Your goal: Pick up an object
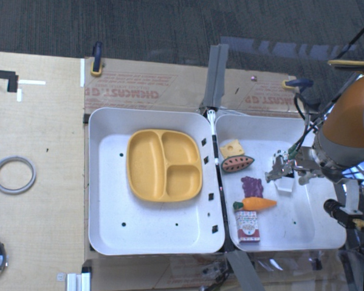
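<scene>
a: right bin (323, 237) stock?
b: cheese wedge (232, 148), watermelon slice (237, 163), grapes (251, 186), carrot (258, 203), red carton (247, 227), label unreadable.
a: gripper (280, 167)?
b: above a white block (284, 185); holding nothing visible, open or closed unclear.
a: left bin (101, 186)?
b: yellow divided plate (164, 165).

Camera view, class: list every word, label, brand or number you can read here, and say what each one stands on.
"CHEMICAL GUYS", as far as it can be made out, in red print that reads reversed, on the cardboard sheet behind the left bin.
More red print on the cardboard behind the right bin: too blurred to read.
Label on the small red and white packet: too small to read.
</scene>
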Robot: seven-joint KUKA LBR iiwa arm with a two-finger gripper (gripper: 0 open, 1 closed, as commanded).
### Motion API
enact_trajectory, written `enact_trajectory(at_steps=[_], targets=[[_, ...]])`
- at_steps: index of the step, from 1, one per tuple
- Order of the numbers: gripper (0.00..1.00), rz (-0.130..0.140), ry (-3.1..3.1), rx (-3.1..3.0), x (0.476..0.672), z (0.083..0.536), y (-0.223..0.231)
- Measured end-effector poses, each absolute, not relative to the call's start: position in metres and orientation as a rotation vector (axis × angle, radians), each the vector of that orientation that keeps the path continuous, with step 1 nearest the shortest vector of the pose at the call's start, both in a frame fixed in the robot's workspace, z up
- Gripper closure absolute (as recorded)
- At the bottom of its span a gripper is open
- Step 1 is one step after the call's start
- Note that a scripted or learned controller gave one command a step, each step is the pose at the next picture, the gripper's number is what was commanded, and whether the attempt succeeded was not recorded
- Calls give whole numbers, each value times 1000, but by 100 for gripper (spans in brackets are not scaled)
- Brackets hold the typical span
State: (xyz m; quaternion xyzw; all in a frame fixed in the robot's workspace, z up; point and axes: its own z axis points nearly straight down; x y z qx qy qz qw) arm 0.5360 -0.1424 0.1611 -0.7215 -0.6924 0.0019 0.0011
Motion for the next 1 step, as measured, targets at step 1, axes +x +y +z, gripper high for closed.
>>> enact_trajectory(at_steps=[1], targets=[[0, 6, -1662, -2663, 532, 90, -103]])
